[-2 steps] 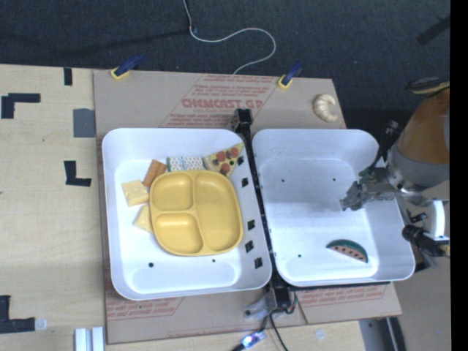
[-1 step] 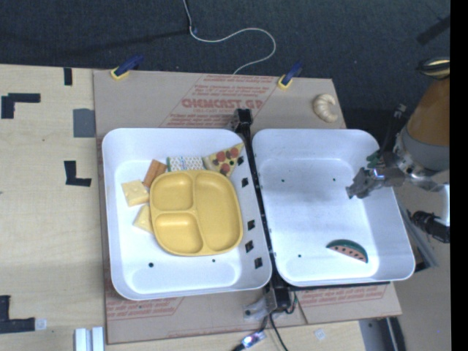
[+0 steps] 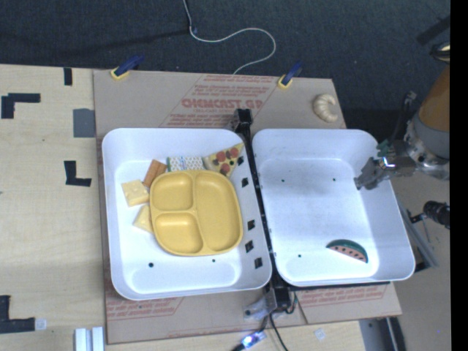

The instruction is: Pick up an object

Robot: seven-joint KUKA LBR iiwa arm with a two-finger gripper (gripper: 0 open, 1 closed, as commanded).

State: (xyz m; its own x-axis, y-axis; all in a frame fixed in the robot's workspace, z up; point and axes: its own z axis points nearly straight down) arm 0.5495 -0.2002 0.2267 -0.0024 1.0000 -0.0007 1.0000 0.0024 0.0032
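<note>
A yellow divided plate (image 3: 196, 212) lies in the left bin (image 3: 117, 196), with pale food pieces (image 3: 135, 193) at its left and a pizza-like slice (image 3: 225, 157) behind it. A watermelon slice (image 3: 347, 251) lies in the near right corner of the right bin (image 3: 322, 152). My gripper (image 3: 371, 174) hangs over the right bin's right rim, well behind the watermelon slice, with nothing seen between its fingers.
The arm (image 3: 431, 134) enters from the right edge. A beige shell-like object (image 3: 327, 107) rests on the cardboard behind the right bin. A white cable (image 3: 234, 39) loops over the dark floor at the back. Blue clips (image 3: 291, 73) pin the cardboard.
</note>
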